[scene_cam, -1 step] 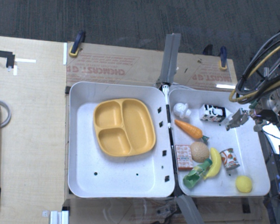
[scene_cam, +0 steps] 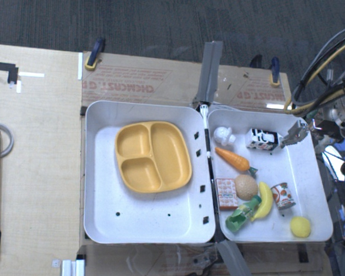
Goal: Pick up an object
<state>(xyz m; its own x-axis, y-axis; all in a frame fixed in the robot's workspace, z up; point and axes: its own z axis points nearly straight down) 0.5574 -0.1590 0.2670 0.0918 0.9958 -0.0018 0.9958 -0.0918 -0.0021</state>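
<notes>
Bench (scene_cam: 30, 154) with two white bins side by side. Left bin (scene_cam: 96, 217): a yellow divided plate (scene_cam: 153, 157). Right bin (scene_cam: 316, 192): carrot (scene_cam: 233, 159), banana (scene_cam: 264, 201), lemon (scene_cam: 300, 226), small can (scene_cam: 283, 195), cow-patterned carton (scene_cam: 262, 139). The end effector (scene_cam: 293, 134) sits beside the carton at the bin's far right; whether it is spread or pinched cannot be told.

Two shallow white plastic bins (scene_cam: 99, 176) sit side by side. The left bin holds one yellow three-compartment plate (scene_cam: 153, 157).

Taking that plate as landmark, the bin to its right (scene_cam: 317, 180) holds nine items — one of each kind:
- orange carrot (scene_cam: 233, 159)
- yellow banana (scene_cam: 264, 201)
- yellow lemon (scene_cam: 300, 226)
- green bottle (scene_cam: 242, 215)
- small printed can (scene_cam: 283, 196)
- black-and-white carton (scene_cam: 262, 139)
- red-and-white box (scene_cam: 225, 193)
- tan round object (scene_cam: 246, 187)
- small white object (scene_cam: 223, 134)
</notes>
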